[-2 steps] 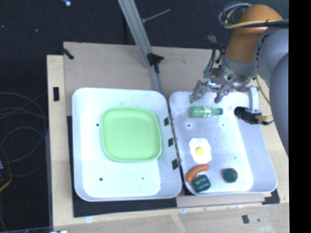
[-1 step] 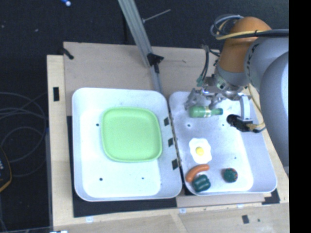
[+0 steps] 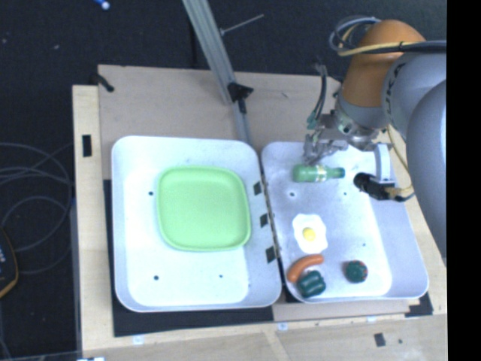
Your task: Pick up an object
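Note:
In the right bin lie a green bottle on its side near the far edge, a fried egg in the middle, an orange sausage, a dark green pepper and a small green ball-like piece near the front. My gripper hangs just above and behind the green bottle, at the bin's far edge. Nothing is visibly held between its fingers.
The left bin holds a light green square plate. A grey metal pole slants down from the top toward the gap between the bins. The arm fills the upper right.

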